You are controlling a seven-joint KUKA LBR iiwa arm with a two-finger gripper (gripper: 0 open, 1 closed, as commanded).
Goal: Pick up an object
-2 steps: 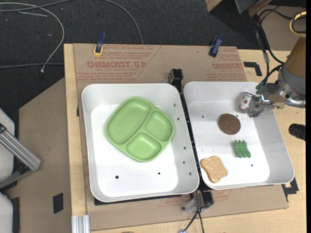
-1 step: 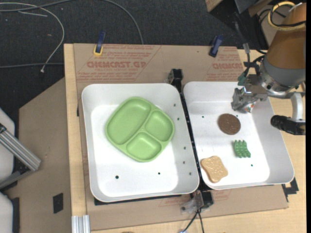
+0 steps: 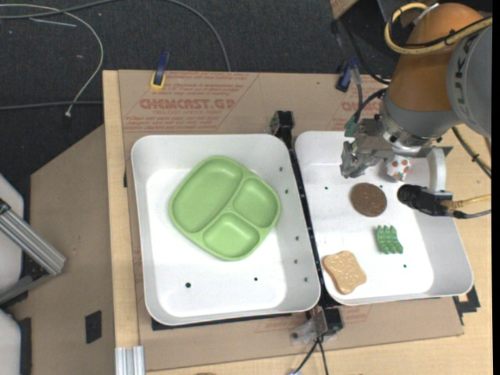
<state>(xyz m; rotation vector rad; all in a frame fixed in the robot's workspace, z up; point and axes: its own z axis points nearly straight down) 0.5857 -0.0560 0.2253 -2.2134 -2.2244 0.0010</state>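
Camera view: gripper (image 3: pixel 357 165) hangs at twelve o'clock in the right bin (image 3: pixel 437 276), fingers too blurred to tell their spread. Brown cookie (image 3: pixel 368 198) lies just beside it at five o'clock. Green divided plate (image 3: pixel 225 207) fills the left bin (image 3: pixel 156 287) on cardboard (image 3: pixel 125 131).

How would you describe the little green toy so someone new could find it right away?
Start at the right bin, the one without the green plate. Look toward its middle right, below the brown round cookie and above the tan toast slice. The green toy is the only small, bumpy green piece there.
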